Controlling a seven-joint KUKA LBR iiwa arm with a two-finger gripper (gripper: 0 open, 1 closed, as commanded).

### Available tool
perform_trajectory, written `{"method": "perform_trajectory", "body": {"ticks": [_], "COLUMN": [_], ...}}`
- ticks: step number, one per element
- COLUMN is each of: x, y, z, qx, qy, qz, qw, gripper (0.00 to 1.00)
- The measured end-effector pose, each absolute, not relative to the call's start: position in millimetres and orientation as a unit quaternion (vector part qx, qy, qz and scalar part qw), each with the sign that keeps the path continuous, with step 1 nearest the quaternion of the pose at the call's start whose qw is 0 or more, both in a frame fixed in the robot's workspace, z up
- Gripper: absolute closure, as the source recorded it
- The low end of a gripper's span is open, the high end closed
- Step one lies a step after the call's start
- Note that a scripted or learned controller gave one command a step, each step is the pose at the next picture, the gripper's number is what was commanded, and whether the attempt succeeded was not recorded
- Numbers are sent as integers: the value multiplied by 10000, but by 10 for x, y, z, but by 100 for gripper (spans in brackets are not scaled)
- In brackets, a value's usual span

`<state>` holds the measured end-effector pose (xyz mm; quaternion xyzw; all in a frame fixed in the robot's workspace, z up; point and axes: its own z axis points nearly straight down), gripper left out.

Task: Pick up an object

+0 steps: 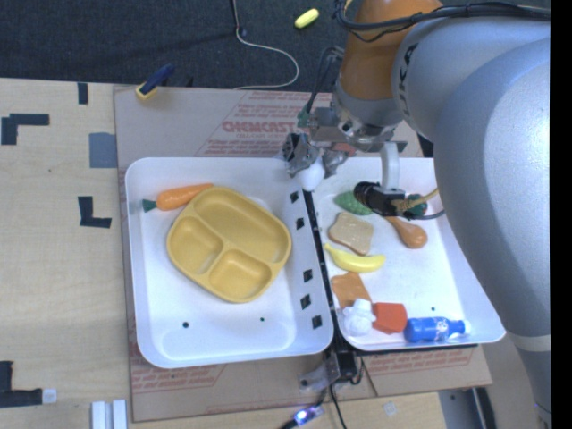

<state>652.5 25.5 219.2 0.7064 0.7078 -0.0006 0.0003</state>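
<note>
the end effector point(311, 161) hangs over the far end of the divider between the two bins, with a small white object point(311, 178) right at its tips. it may be pinched there, but i cannot tell if the fingers are apart or together. the pick looks underway, not proven. toast point(350, 232) and banana point(355, 260) lie nearer me, the yellow tray point(230, 243) off to its side.

Red "CHEMCAST", seemingly, on the brown board point(250, 123).
</note>
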Motion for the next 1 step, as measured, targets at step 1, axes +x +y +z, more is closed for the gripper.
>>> {"method": "perform_trajectory", "body": {"ticks": [1], "x": [6366], "y": [178], "z": [2319], "qx": [7069], "qy": [7073], "qz": [-11], "qw": [-1], "gripper": [100]}}
